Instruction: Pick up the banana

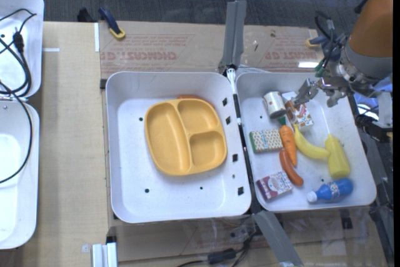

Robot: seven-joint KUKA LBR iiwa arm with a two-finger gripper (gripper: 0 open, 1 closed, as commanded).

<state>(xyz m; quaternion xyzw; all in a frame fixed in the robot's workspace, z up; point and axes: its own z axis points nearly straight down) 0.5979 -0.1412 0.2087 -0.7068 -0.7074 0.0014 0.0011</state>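
The banana (310,146) lies in the right bin (359,134), near its middle, between an orange carrot (288,139) and a yellow squeeze bottle (338,158). My gripper (307,92) hangs over the bin's far part, above a small red and white carton (302,115) and beside a silver can (273,103). It is up and away from the banana, with nothing visibly held. The orange-banded arm (374,28) comes in from the upper right.
The right bin also holds a speckled green box (265,140), a sausage (291,167), a red carton (274,186) and a blue bottle (330,191). A yellow divided plate (185,134) lies in the left bin (125,153). A grey divider (234,34) stands between the bins.
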